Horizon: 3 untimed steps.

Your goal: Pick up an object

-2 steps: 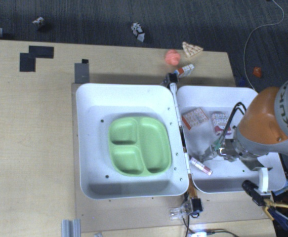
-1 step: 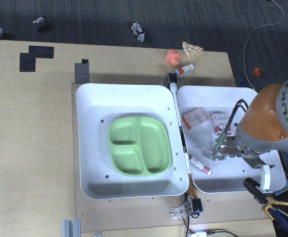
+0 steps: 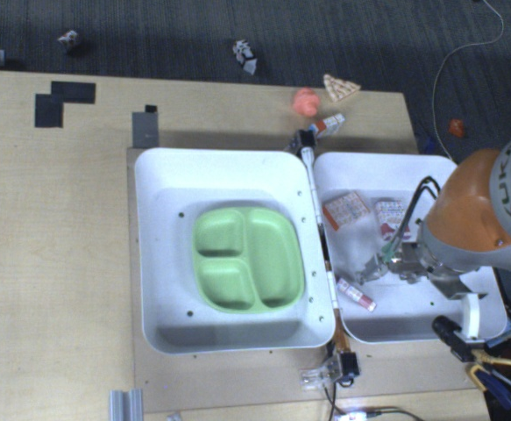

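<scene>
The right bin [image 3: 417, 321] holds a red-and-white flat packet [image 3: 346, 209], a second pale packet [image 3: 390, 217] beside it, and a small white-and-red tube [image 3: 356, 294] near the front left corner. My gripper [image 3: 377, 267] hangs low inside this bin, between the packets and the tube, just above and to the right of the tube. The grey arm with its orange band [image 3: 467, 207] covers the bin's right half. I see nothing clearly held.
The left bin [image 3: 159, 235] contains a green compartment tray [image 3: 246, 257]. Behind the bins on the bench lie a pink ball [image 3: 306, 103], a wedge-shaped toy [image 3: 341, 88] and a small bottle [image 3: 328, 126]. Cables run along the bench's front right.
</scene>
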Available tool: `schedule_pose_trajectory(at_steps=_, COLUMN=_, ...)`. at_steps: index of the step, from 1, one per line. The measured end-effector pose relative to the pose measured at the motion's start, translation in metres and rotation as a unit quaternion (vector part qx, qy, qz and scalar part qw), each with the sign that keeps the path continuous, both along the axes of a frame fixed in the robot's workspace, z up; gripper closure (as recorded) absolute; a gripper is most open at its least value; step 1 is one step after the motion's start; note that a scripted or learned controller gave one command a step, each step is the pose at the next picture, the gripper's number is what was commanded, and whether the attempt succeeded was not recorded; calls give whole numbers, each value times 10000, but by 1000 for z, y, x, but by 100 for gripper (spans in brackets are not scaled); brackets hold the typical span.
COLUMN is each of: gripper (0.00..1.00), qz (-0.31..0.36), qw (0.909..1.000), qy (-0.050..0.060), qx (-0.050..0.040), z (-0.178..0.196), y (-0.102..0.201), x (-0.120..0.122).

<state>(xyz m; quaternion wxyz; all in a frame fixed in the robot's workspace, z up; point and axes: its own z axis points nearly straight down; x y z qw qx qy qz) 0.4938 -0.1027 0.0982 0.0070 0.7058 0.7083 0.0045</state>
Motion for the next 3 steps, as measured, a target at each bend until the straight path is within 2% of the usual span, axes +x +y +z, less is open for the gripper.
schedule_pose_trajectory(at_steps=1, gripper=0, qz=-15, qw=10000, qy=20, qx=-13, z=-11, y=16, x=-4)
schedule_pose_trajectory(at_steps=2, gripper=100, qz=-1, qw=10000, qy=-7, qx=-8, z=0, y=17, x=-2)
schedule_pose_trajectory(at_steps=3, gripper=0, qz=-3, qw=10000, qy=-5, qx=-10, z=0, y=17, x=-2)
